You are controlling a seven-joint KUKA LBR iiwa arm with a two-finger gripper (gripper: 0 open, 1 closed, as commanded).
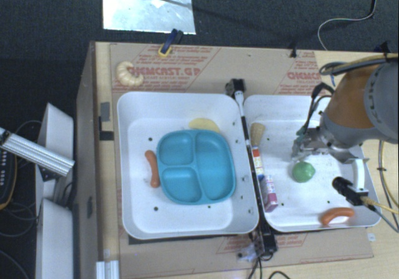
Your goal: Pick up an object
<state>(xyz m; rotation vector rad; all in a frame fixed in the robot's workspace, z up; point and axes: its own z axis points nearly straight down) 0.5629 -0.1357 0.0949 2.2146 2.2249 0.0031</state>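
With the gripper (303,150) just above the green ball (303,171) in the right bin (280,221), its pincer state impossible to tell, you should centre over the ball before descending.

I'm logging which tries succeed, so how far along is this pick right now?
Done: the arm has reached into the right bin, with the gripper low beside the green ball. In hand: nothing visibly; the ball lies on the bin floor. Left: grasp and lift. The orange sausage near the front rim is untouched.
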